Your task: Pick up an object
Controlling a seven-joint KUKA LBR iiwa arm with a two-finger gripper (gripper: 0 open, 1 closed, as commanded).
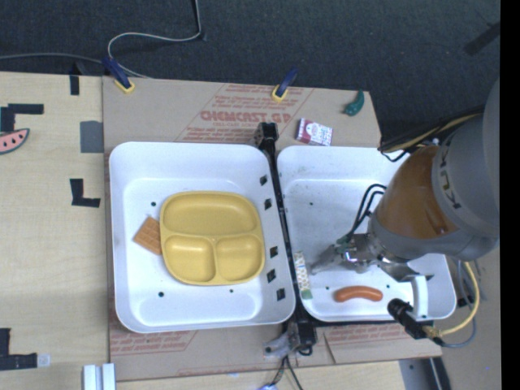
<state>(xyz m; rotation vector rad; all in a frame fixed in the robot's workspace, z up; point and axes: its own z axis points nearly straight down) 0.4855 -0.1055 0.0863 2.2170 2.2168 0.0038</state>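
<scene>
An orange-red sausage lies near the front wall of the right bin. My gripper hangs low in that bin, just above and slightly left of the sausage, with nothing visibly held. A small speckled packet rests against the right bin's left wall, left of the gripper. In the left bin sits a yellow divided plate, and a brown wafer pokes out from under its left edge.
The grey arm with its orange band covers the right half of the right bin. A black clip rail runs between the bins. A red-and-white packet and a teal item lie on the cardboard behind.
</scene>
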